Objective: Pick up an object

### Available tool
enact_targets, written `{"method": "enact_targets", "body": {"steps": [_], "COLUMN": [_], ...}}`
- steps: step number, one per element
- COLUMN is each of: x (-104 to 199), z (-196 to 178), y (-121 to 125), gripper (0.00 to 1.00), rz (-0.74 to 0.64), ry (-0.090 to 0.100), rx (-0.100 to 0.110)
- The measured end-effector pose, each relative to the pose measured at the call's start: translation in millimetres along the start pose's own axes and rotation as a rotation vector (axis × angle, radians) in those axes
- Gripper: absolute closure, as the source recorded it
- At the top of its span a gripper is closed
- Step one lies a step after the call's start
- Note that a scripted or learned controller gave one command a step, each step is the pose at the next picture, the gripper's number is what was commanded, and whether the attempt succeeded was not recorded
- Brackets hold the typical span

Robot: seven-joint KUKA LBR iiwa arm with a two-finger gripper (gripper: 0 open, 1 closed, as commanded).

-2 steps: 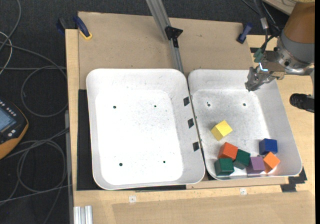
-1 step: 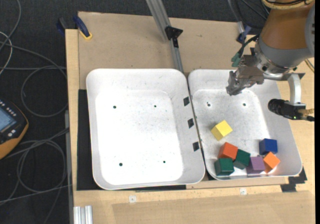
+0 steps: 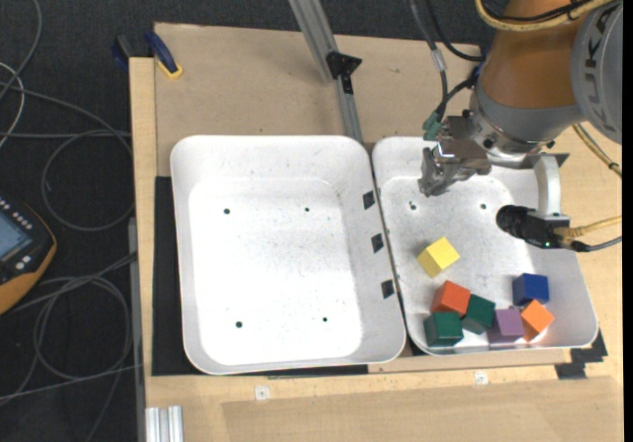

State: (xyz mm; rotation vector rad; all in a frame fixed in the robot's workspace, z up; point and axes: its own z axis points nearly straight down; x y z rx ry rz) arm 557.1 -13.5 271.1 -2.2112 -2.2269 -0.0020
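My gripper (image 3: pixel 435 181) hangs over the far part of the right bin (image 3: pixel 475 218), above bare bin floor. A yellow block (image 3: pixel 438 256) lies nearest to it, a short way toward the front. Further forward, several blocks are clustered: a red-orange one (image 3: pixel 454 298), a green one (image 3: pixel 481 311), a dark green one (image 3: pixel 444 329), a purple one (image 3: pixel 508 323), an orange one (image 3: pixel 537 317) and a blue one (image 3: pixel 531 288). Nothing shows under the gripper's tip.
The left bin (image 3: pixel 277 252) sits beside the right one, with black clips (image 3: pixel 377 242) along the shared wall. A slanted metal pole (image 3: pixel 316 25) crosses behind the bins. A black cylinder (image 3: pixel 524 224) on the arm overhangs the right bin's right side.
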Motion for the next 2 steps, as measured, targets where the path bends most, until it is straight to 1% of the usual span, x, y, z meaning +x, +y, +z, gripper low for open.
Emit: {"method": "enact_targets", "body": {"steps": [1,2], "x": [50,101], "z": [15,31], "y": [-2,-12], "gripper": [1.0,1.0], "rz": [0.0,0.0], "ry": [-0.001,-0.001], "rx": [0.002,0.002]}}
